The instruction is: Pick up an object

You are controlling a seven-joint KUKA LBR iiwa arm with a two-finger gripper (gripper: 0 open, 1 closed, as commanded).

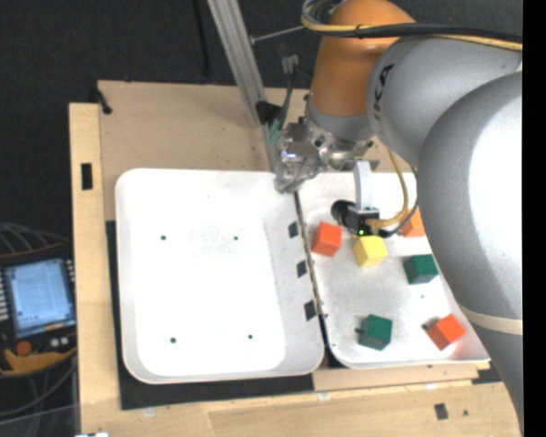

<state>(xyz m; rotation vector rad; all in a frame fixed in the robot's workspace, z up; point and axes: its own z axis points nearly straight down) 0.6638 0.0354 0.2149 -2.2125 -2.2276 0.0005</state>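
Note:
My gripper (289, 173) hangs over the far end of the divider between the two bins, at the right bin's (409, 358) top left corner. Nothing shows in its grasp. In the right bin lie an orange cube (327, 238), a yellow cube (370, 250), a green cube (420, 269), a second green cube (375, 331) and another orange cube (445, 330). A further orange piece (413, 224) peeks out from under the arm. The nearest cube, the orange one, lies a short way in front of the gripper and to its right.
The left bin (136, 244) is white with a few small dark dots on its floor. A slanted metal rail (232, 48) rises behind the bins. A teach pendant (36, 299) sits off the bench at the left. The grey arm covers the right side.

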